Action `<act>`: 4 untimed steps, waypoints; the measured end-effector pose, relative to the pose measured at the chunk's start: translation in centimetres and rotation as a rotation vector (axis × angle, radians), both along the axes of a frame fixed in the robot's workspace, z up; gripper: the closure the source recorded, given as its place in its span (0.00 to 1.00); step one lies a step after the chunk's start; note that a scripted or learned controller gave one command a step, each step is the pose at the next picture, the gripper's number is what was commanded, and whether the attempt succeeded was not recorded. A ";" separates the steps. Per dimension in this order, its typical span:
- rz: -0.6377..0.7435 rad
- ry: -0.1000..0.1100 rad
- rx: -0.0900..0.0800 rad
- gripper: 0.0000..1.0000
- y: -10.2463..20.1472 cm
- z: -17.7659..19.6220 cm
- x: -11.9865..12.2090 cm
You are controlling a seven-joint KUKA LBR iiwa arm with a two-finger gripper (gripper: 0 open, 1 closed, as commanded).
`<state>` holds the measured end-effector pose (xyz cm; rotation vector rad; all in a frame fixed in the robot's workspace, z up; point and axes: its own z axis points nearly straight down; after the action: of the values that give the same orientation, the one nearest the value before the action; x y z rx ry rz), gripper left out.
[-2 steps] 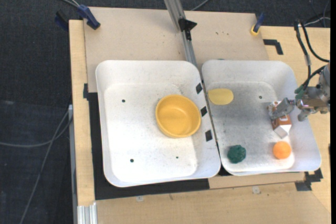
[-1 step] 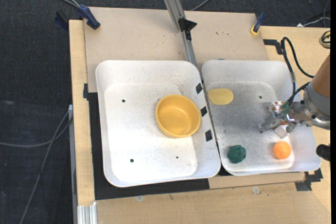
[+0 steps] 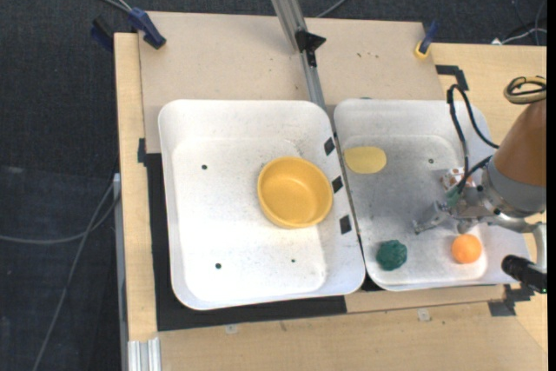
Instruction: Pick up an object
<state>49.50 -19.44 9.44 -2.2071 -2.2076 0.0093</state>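
Arm (image 3: 521, 165) bent low over right bin (image 3: 408, 122) — gripper (image 3: 443, 217) beside orange ball (image 3: 466, 249).

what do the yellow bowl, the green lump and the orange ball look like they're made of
Bowl: probably plastic, smooth with a soft sheen, evenly yellow.
Green lump: matte and bumpy, perhaps foam or soft rubber; too small to be sure.
Orange ball: smooth, evenly coloured, likely plastic or rubber.

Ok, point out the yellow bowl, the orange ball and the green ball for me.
yellow bowl (image 3: 294, 192): camera view, on the inner floor of the bowl, in the left bin.
orange ball (image 3: 466, 249): camera view, on the ball's top, right bin.
green ball (image 3: 391, 255): camera view, on its middle, right bin.
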 end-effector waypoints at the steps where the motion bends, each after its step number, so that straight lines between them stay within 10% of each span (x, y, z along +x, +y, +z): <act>1: 0.002 -0.011 -0.003 1.00 0.0 1.6 0.3; 4: 0.003 -0.027 -0.012 1.00 -0.7 15.1 1.8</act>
<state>51.34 -20.10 24.52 -2.2232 -2.2307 -0.0065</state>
